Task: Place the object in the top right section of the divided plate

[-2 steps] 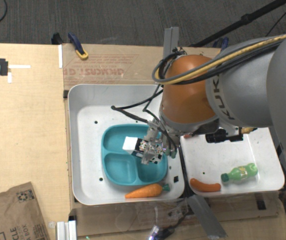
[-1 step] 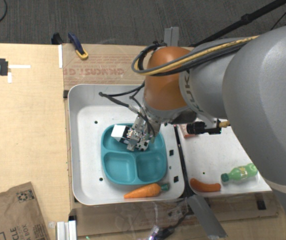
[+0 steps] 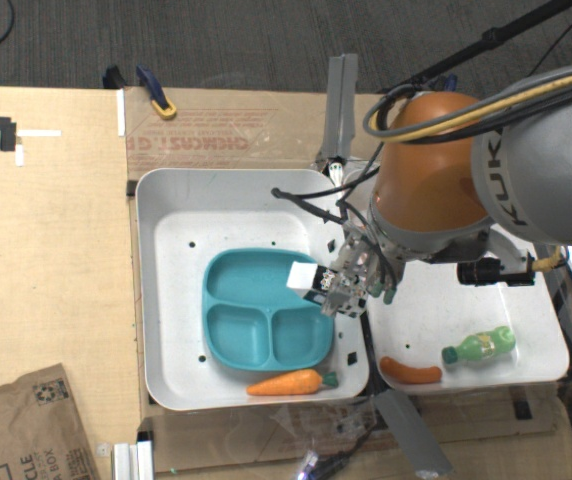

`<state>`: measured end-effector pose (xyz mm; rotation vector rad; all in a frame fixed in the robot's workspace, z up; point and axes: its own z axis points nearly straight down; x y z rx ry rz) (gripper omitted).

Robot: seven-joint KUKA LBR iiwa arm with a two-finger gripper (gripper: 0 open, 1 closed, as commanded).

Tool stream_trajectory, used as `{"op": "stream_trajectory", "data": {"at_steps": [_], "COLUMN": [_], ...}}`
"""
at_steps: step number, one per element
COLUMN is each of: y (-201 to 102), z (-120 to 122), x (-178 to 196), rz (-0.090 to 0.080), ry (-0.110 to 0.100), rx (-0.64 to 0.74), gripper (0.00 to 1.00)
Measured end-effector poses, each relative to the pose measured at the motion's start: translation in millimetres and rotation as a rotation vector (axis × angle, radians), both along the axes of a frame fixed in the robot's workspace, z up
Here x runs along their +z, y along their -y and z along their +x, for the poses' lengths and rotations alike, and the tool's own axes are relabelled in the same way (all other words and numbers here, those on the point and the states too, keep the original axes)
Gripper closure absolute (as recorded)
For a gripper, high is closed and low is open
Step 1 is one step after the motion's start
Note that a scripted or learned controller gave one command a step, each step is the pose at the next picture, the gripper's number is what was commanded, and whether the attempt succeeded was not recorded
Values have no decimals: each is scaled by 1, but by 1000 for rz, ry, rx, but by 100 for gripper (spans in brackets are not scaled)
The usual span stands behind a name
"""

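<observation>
Gripper point(image 3: 341, 286) over right rim of teal divided plate point(image 3: 256, 318) at frame centre; can't tell jaw state. White object point(image 3: 302, 276) sits at its tip, over plate's upper right section. Carrot point(image 3: 286, 384) below plate. Green bottle point(image 3: 481, 346), sausage point(image 3: 411, 371) in right bin point(image 3: 526, 298).

So the carrot point(image 3: 286, 383) was lying along the near wall of the left bin point(image 3: 166, 268), just past the plate's edge. Over in the right bin point(image 3: 546, 368) there was a green bottle point(image 3: 480, 347) on its side and an orange-red sausage-looking thing point(image 3: 411, 371) near it. A blue-and-yellow clamp point(image 3: 156, 93) sat up on the table point(image 3: 46, 228), plus a cardboard piece point(image 3: 26, 428) bottom left.
</observation>
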<state>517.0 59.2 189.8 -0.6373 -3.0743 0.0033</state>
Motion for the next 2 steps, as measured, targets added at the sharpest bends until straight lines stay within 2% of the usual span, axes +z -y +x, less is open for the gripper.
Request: {"op": "stream_trajectory", "data": {"at_steps": [1,2], "y": [-58,-117], "z": [-31,32], "x": [11,-9], "rz": [1,3], "ry": [-1,0], "rx": [278,639], "gripper": [100,100]}}
